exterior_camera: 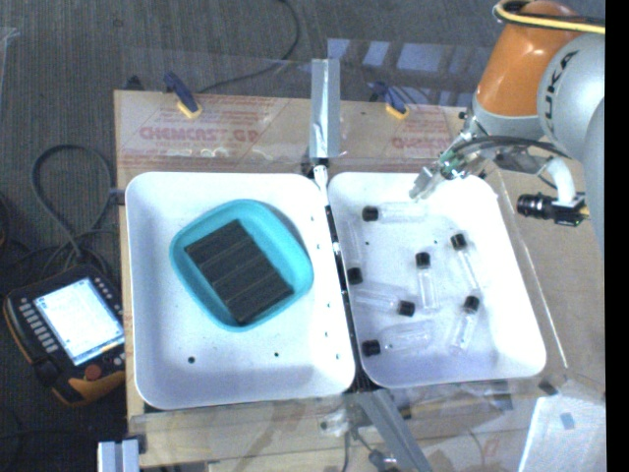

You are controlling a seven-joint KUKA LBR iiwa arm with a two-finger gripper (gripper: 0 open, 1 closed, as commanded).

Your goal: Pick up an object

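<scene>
Several clear vials with black caps lie scattered in the right bin [511, 293], among them one at the back [393, 211], one in the middle [425, 281] and one near the front [403, 340]. In the left bin [147, 362], a blue dish [187, 249] holds a black ridged block [239, 271]. My gripper [432, 180] hangs over the back right corner of the right bin, just right of the back vial, with nothing seen in it.
The divider between the bins [334, 264] runs down the middle. A grey post [323, 106] stands behind it. Clamps [183, 96] hold the board at the back. A teach pendant [69, 327] lies on the floor at left.
</scene>
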